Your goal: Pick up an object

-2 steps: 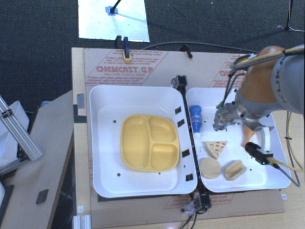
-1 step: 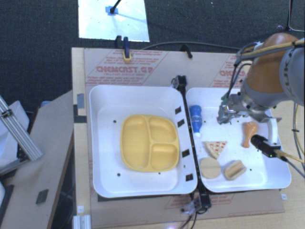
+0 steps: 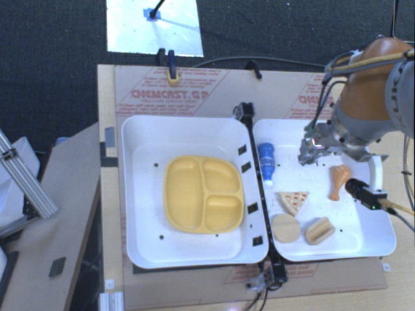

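Hovering over the right bin (image 3: 373, 241), my end effector (image 3: 311, 153) is carrying nothing I can see; its opening I cannot tell. I'm eyeing the drumstick (image 3: 338, 181) just beside it, toward the bin's front, lying lengthwise front-to-back.

Grey arm (image 3: 373, 96) from right, tool (image 3: 312, 151) lowered

A butter-yellow plastic divided tray (image 3: 203, 194) sits in a white bin (image 3: 139, 141); nearby are a blue-and-white bottle (image 3: 266, 162), an orange-brown drumstick (image 3: 338, 181) and a tan round disc (image 3: 285, 228).
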Robot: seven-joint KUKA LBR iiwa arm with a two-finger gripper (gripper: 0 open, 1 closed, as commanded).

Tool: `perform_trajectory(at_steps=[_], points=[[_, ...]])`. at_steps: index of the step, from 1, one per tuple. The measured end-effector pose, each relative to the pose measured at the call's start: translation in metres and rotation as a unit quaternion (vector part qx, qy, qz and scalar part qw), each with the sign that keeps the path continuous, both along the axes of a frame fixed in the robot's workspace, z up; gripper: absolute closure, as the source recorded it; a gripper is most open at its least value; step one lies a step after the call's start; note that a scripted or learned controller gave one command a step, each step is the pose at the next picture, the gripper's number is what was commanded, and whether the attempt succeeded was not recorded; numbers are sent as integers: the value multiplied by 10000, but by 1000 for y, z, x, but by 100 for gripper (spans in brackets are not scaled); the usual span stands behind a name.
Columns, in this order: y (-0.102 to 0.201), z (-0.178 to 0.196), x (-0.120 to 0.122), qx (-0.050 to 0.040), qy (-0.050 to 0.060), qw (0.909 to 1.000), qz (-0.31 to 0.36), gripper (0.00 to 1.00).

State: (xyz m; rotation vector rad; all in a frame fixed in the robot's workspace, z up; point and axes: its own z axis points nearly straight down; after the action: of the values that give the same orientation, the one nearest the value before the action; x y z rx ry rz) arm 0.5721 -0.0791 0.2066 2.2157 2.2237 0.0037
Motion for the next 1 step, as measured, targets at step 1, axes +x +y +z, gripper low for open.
perform_trajectory(at_steps=[1], points=[[51, -5, -4, 10, 14, 10000, 26, 100]])
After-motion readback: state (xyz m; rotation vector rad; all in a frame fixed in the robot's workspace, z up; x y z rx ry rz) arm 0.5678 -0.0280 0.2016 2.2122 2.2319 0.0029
